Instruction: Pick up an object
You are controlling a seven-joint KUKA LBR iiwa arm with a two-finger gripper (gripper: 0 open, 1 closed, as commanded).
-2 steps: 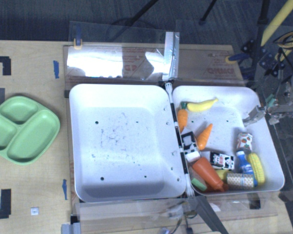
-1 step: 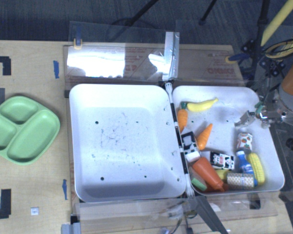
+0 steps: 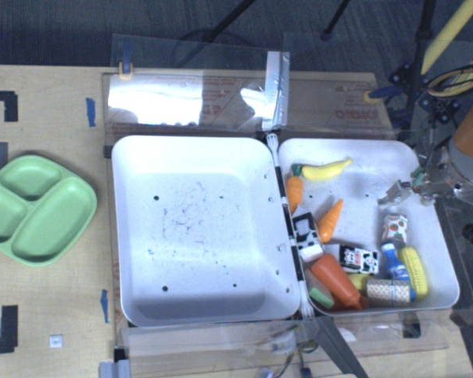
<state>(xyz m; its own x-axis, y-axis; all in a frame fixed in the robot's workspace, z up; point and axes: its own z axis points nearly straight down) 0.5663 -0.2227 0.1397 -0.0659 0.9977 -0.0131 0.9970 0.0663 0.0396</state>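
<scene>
Green sectioned plastic plate (image 3: 36,209) far left on bench. White shallow left bin (image 3: 197,152) bare. White shallow right bin (image 3: 363,157) crowded: yellow plastic banana (image 3: 326,169) at 12 o'clock, long axis 9-to-3; orange toy carrot (image 3: 329,220) centre. Metal two-finger gripper (image 3: 405,187) at 3 o'clock rim, clamped on nothing; spread cannot be judged. Banana at gripper's 9–10 o'clock.

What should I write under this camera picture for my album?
Robot gripper hovers over the right bin of toy food, including a banana and corn.
</scene>
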